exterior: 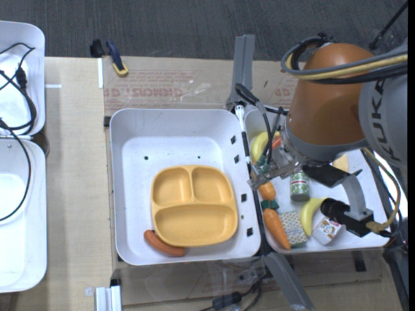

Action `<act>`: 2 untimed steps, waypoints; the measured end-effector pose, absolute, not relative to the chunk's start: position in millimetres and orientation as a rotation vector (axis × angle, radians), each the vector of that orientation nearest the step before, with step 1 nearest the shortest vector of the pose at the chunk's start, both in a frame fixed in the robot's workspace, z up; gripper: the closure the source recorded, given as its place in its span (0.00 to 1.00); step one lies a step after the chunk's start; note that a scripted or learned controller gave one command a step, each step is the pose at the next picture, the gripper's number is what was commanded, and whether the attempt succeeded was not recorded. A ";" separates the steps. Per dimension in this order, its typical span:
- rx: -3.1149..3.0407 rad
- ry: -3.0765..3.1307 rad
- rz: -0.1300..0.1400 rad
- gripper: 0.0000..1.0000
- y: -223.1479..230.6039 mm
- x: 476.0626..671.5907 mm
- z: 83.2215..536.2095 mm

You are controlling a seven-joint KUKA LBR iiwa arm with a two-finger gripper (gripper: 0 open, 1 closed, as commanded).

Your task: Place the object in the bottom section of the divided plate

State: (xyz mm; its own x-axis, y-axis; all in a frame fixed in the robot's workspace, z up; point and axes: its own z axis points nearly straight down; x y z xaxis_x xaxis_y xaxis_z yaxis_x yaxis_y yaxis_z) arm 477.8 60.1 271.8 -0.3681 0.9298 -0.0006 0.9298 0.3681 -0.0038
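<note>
We log: plate [194, 206] in left bin [130, 173], sausage [164, 244] touching its lower-left rim. Hand [272, 172] over right bin [376, 238], among bananas [309, 211] and carrots [275, 229]; its grip we cannot tell.

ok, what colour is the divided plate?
Yellow-orange, plain with no pattern; the plate sits in the left bin, clearest in the camera view.
</note>
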 end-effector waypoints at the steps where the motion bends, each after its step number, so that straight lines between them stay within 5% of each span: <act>1: -1.702 -2.637 0.007 1.00 125.7 480.7 193.0; 2: -1.472 -2.772 0.007 1.00 161.1 477.0 165.4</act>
